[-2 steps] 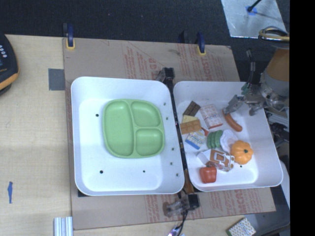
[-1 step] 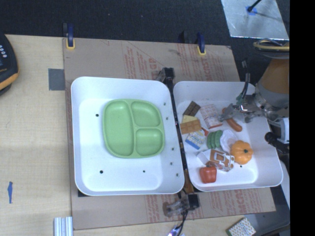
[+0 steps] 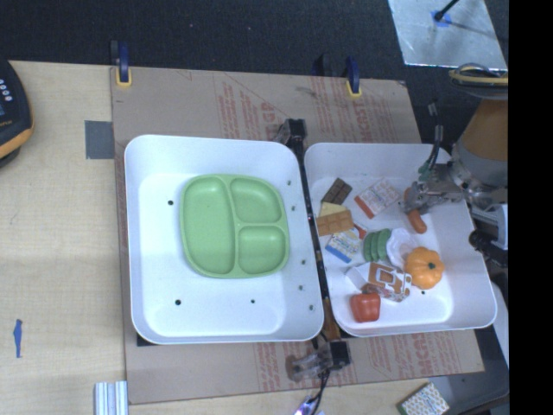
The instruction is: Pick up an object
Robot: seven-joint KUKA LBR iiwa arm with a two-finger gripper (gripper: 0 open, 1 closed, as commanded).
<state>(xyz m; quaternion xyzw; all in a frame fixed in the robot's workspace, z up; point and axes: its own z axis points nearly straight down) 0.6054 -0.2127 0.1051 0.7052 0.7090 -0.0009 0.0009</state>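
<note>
The divided plate (image 3: 234, 226) lies in the left bin (image 3: 147, 305); the toys (image 3: 380, 249) lie in the right bin (image 3: 471, 305).

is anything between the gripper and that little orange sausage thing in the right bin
Nothing visible stands in the way. The gripper hangs at the right bin's upper right, and the small orange sausage-shaped piece lies on bare bin floor just below it. The orange pumpkin sits farther down, off that line.

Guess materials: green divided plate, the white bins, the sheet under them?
Green divided plate: likely moulded plastic, matte, with uniform colour and soft rounded ridges. White bins: likely thin formed plastic, smooth with slight sheen and rounded corners. Sheet: looks like cardboard, dull brown with red print.
</note>
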